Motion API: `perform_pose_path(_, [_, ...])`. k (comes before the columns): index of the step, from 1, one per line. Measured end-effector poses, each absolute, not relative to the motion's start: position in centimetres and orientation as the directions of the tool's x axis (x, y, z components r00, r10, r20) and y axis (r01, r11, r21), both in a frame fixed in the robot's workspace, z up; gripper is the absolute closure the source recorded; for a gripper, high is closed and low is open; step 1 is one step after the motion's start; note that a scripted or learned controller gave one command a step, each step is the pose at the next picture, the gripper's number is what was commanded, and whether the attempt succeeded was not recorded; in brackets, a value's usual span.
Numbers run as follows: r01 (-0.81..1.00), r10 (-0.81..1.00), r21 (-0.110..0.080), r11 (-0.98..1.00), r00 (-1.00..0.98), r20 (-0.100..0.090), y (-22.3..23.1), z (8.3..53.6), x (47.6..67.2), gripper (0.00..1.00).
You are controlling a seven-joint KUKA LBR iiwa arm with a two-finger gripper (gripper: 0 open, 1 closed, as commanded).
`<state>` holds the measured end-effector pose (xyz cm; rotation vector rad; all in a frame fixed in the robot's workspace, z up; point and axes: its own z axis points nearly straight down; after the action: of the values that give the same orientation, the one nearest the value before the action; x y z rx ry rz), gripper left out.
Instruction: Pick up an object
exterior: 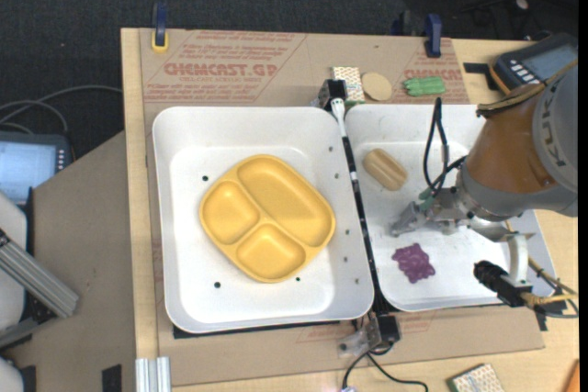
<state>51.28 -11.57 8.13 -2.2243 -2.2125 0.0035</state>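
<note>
Taking the right bin as the landmark, nearest the camera on its floor lies a purple grape cluster, loose and clear of the walls, so there is open floor around it for a descent from above. Just beyond it the gripper hangs low over the floor, pointing toward the divider between the bins; whether it is spread wide or closed down I cannot tell, and nothing is visibly held. Farther in, a tan bread roll rests near the bin's left wall, a tighter spot for a grasp. Left of the landmark, the other bin carries a yellow divided plate. Beyond the far rim, a green toy sits on the bench
</note>
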Motion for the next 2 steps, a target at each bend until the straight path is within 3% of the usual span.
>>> perform_pose_path(1, [1.000, 1.000, 0.004, -0.002, 0.002, -0.002, -11.4, 9.5, 51.6, 1.00])
perform_pose_path(2, [1.000, 1.000, 0.017, 0.007, -0.007, -0.001, -7.8, 19.1, 58.7, 1.00])
